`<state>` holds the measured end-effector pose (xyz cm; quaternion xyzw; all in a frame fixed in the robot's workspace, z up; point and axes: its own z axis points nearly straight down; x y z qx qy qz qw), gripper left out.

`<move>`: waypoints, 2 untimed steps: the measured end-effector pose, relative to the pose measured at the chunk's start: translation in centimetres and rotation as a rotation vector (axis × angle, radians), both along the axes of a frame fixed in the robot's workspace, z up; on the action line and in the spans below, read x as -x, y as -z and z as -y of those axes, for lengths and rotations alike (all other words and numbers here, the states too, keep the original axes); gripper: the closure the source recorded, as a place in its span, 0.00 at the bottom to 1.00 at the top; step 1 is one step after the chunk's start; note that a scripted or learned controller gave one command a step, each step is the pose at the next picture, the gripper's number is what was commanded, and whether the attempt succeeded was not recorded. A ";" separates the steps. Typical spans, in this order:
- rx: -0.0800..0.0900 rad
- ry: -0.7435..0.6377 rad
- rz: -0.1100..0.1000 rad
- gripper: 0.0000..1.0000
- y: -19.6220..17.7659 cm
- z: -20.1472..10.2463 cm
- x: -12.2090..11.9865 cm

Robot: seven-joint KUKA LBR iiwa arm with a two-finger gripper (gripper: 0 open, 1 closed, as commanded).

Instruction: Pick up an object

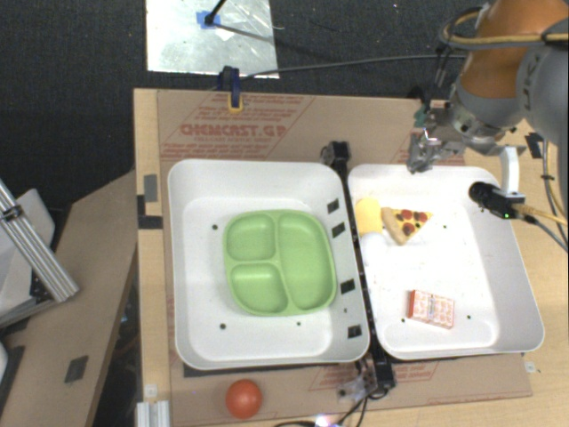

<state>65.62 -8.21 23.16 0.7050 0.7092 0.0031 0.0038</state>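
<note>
In the right bin [498, 265] a pizza slice toy [405, 223] lies near the back left, with a yellow block [367, 215] touching its left side. A small red and white packet [431, 309] rests near the bin's front. My gripper [420, 159] hangs above the back rim of the right bin, up and to the right of the pizza slice, with nothing seen between its fingers. The left bin [196, 238] holds a green divided tray [278, 261].
A red-orange ball [244, 398] sits on the cardboard in front of the left bin. Black clips [337, 154] join the two bins along the middle. A shiny sheet [211, 25] lies at the back. An aluminium frame [31, 247] stands at the left.
</note>
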 end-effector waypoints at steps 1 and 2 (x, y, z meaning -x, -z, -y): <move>-0.001 0.000 -0.004 1.00 -3.0 0.0 -0.1; -0.003 -0.004 -0.008 1.00 -2.7 -5.9 0.5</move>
